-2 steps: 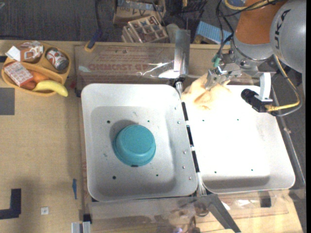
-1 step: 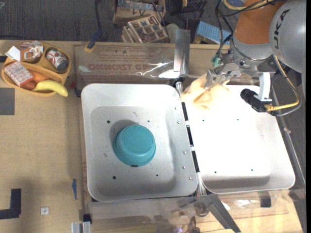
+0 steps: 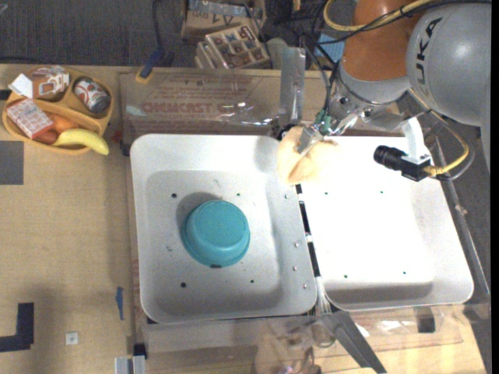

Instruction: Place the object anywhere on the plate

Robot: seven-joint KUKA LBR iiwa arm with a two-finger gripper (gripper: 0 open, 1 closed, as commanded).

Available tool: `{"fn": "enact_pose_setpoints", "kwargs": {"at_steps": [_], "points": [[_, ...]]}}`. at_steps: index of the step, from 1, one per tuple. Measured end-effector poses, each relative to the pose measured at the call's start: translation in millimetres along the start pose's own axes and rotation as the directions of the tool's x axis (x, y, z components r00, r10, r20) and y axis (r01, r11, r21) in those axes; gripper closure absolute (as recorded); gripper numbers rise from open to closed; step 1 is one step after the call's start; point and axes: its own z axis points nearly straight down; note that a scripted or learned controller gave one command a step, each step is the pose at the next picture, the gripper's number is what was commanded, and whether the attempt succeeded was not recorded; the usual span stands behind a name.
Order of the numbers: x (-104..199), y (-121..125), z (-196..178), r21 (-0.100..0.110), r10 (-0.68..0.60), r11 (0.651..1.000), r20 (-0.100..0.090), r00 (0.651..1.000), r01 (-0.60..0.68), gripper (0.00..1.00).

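Observation:
A teal round plate (image 3: 217, 232) lies in the middle of the left bin (image 3: 156, 287). My gripper (image 3: 312, 135) hangs over the far end of the rim between the two bins. It is shut on a pale yellow, soft-looking object (image 3: 302, 162), which dangles below the fingers, just over the left bin's far right corner. The object is up and to the right of the plate, well apart from it. The grey arm with its orange band (image 3: 382, 22) reaches in from the upper right and hides the gripper's upper part.
The right bin (image 3: 382, 240) lies beside the left one. A black cable plug (image 3: 394, 160) sticks out from the arm over its far edge. Behind the bins lies a clear plastic sheet (image 3: 210, 104). A yellow tray of toy food (image 3: 54, 115) sits far left.

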Motion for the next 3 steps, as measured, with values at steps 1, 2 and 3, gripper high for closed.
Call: {"fn": "enact_pose_setpoints", "kwargs": {"at_steps": [1, 2, 3], "points": [[49, 15, -13, -0.001, -0.388, 0.922, 0.000, 0.922, 0.388, 1.00], [96, 28, -9, -0.002, -0.714, 0.700, 0.001, 0.700, 0.714, 1.00], [95, 28, -10, -0.002, -0.714, 0.700, 0.002, 0.700, 0.714, 0.00]]}}
